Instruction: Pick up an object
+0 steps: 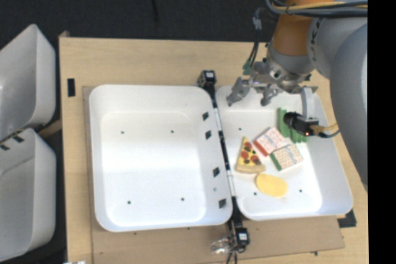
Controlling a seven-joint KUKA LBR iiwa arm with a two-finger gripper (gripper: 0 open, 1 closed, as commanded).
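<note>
In the right bin (312,202) lie a toy pizza slice (250,157), a yellow oval piece (271,185), two small printed boxes (270,140) (287,157), and a green block (288,125) partly under a cable plug. My gripper (253,93) hangs above the bin's far left corner, away from all these objects. Its two grey fingers (237,93) are spread apart with nothing between them.
The left bin (148,157) sits beside the right one, separated by a black-clipped divider (218,139). White housings (25,133) stand off the bench's left edge. The arm's bulky grey body (352,71) overhangs the right bin's far right side.
</note>
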